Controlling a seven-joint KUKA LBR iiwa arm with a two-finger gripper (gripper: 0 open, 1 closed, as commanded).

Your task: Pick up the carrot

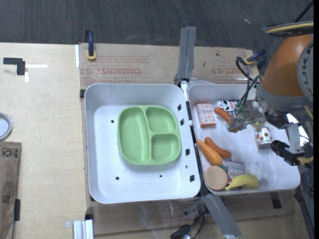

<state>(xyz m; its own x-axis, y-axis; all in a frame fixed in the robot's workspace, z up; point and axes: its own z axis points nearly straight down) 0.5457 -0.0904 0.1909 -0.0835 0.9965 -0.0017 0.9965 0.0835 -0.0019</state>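
Camera view: the carrot [210, 152] lies in the right bin [279, 183], near its left wall, long axis running 10 to 4 o'clock — at about 7 o'clock from the claw [234, 126], whose state I cannot tell.

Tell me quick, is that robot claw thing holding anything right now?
End effector: down in the right bin, just next to a small orange piece; open or closed cannot be told. The carrot lies apart from it.
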